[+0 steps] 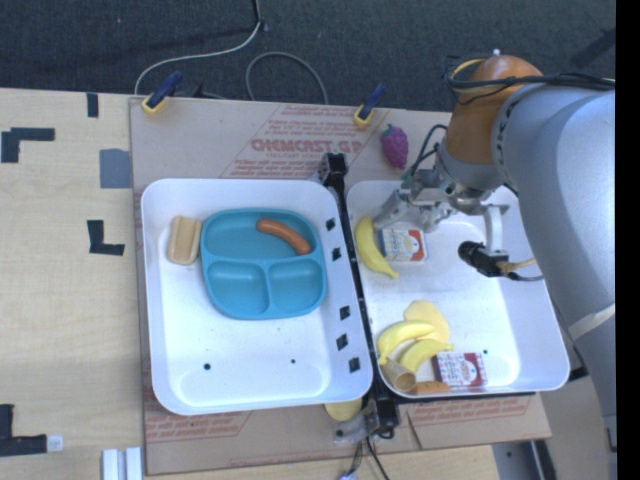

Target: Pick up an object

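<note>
Camera view: we see the gripper [408,211] low in the right bin [530,313] – fingers apart, straddling a small carton [404,245] beside a banana [371,250], nothing lifted; a blue plate [262,265] sits in the left bin [250,368]

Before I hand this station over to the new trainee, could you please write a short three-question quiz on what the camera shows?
1. True or false: the sausage lies in the blue divided plate.
2. What lies in the left bin, touching the plate's left edge?
A. a tan bread slice
B. a purple bunch of grapes
C. a carton
3. Fill in: the gripper hangs over the ____ bin, by the white carton and a banana.

Key
1. True, in the plate's upper compartment.
2. A, the bread slice.
3. Right: the right bin.
</note>
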Controlling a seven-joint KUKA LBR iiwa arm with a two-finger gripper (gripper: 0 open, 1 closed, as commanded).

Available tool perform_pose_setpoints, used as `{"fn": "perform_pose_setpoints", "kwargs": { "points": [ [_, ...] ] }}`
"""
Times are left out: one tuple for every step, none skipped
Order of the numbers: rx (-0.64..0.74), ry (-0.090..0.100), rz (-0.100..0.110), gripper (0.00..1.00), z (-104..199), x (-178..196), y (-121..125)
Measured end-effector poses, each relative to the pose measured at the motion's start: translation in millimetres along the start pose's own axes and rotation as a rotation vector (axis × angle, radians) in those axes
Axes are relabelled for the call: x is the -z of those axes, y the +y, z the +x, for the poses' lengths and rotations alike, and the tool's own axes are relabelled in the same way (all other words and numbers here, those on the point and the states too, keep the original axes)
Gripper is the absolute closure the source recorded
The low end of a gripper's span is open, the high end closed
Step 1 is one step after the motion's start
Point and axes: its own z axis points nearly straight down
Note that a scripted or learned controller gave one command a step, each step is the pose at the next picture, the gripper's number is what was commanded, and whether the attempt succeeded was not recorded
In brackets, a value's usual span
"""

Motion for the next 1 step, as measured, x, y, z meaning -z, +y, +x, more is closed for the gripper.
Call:
{"fn": "perform_pose_setpoints", "kwargs": {
  "points": [
    [0.000,0.000,-0.003,0.00,-3.1,0.8,-20.8]
  ]
}}
